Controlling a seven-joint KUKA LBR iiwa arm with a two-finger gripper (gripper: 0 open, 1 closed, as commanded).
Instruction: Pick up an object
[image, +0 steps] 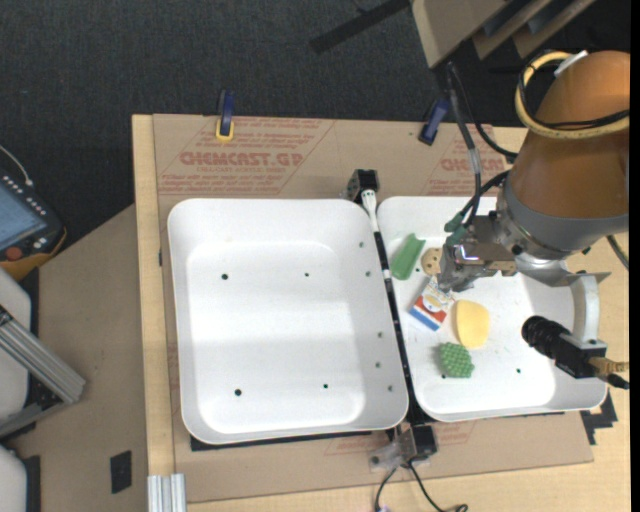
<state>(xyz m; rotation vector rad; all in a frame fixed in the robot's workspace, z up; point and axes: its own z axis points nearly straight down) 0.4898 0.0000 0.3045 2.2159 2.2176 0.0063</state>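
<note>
Bench (150, 300): covered by a brown cardboard sheet (300, 150) printed in red. Two shallow white bins sit directly on it, side by side and touching: left bin (190, 300), right bin (520, 395). Two blue clamps, (225, 112) and (433, 120), grip the sheet's far edge.

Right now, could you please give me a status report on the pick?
Tool low in right bin, over the red-white-blue packet. Yellow piece, green items close beside.

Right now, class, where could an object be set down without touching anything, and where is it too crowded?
The left bin has a bare floor from wall to wall. The right bin is crowded toward its left: green block, yellow lump, green mesh piece, gripper above them. A bare strip borders its front wall.
</note>
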